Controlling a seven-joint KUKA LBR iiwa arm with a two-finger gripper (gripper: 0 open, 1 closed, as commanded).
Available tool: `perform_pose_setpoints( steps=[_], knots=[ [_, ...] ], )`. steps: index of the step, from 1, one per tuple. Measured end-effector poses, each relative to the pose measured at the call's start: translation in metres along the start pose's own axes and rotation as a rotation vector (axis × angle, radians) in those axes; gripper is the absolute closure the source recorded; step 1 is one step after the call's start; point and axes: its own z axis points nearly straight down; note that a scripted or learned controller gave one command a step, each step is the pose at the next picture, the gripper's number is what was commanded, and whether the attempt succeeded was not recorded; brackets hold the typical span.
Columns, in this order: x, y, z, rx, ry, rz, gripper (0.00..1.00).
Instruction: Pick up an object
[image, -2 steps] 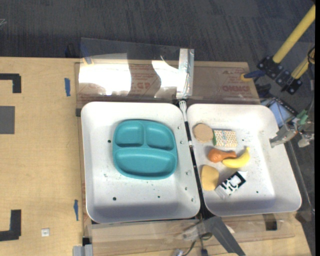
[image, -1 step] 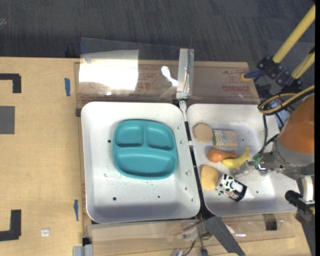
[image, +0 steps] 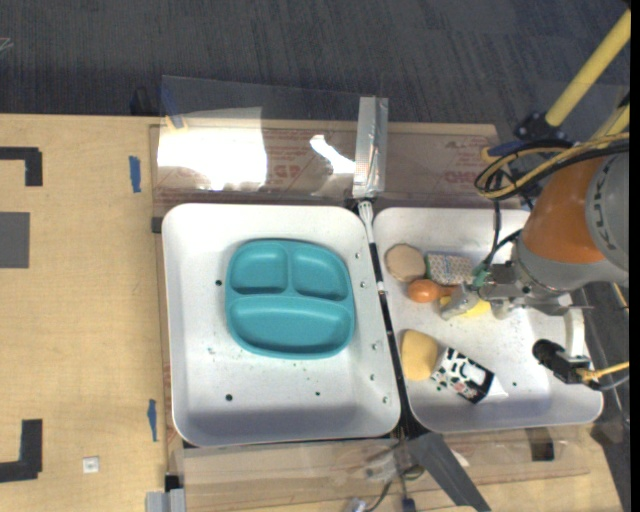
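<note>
The gripper (image: 462, 303) is low in the right bin (image: 520, 395); whether it is open or closed, I cannot tell. Just beside it lies an orange ball (image: 424, 291), beyond that a tan object (image: 404, 262). Nothing is visibly held, so the pick seems not yet done.

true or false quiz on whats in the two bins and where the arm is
1. A teal divided plate lies in the left bin. True.
2. The arm's hand is over the left bin. False: it is over the right bin, near the small orange ball.
3. The black-and-white spotted item lies in the right bin. True.
4. The teal plate has five compartments. False: three show.
5. A yellow wedge-shaped item lies in the left bin. False: it lies in the right bin, near the divider.
</note>
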Motion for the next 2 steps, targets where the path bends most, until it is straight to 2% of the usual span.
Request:
perform_pose_setpoints(
  steps=[1, 2],
  knots=[
    [0.044, 0.063, 0.002, 0.034, -0.002, 0.016, 0.00],
    [0.045, 0.068, -0.011, 0.014, -0.006, 0.016, 1.00]
  ],
)
